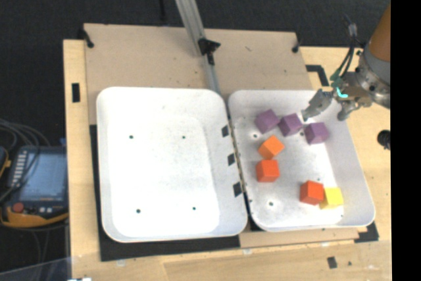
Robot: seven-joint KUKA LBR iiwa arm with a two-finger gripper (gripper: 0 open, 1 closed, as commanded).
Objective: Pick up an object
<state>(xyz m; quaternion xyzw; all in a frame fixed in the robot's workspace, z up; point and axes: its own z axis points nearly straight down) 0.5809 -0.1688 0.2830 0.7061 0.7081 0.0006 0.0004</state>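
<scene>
The bench [75, 141] is light wood with a tan board [164, 52] laid across its back half. Two shallow white bins sit side by side on it, the left bin [105, 161] and right bin [355, 174] touching along the middle.

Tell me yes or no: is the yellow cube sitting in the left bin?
No. The yellow cube lies in the right bin, touching a red cube near its front right corner.
</scene>
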